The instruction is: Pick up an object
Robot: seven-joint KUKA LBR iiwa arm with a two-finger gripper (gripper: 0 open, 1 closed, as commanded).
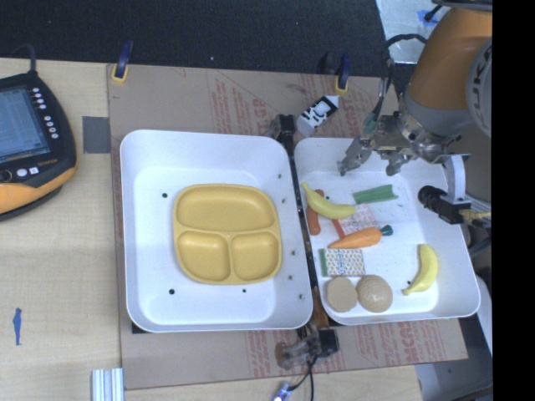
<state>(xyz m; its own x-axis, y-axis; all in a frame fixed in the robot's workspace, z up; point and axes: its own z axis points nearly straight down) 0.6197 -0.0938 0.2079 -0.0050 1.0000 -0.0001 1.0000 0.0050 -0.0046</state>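
Above right bin (pixel 451 307), gripper (pixel 369 164) spread, empty, green block (pixel 373 194), banana (pixel 327 204) below

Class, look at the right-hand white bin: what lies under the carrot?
Under the orange carrot lies a pale patterned packet, its upper part visible. The strip beneath the carrot is covered, as is the white bin floor there.

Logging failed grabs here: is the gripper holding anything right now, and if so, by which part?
Nothing is held. The gripper hangs open above the right bin, its fingers apart with nothing between them, above the green stick.
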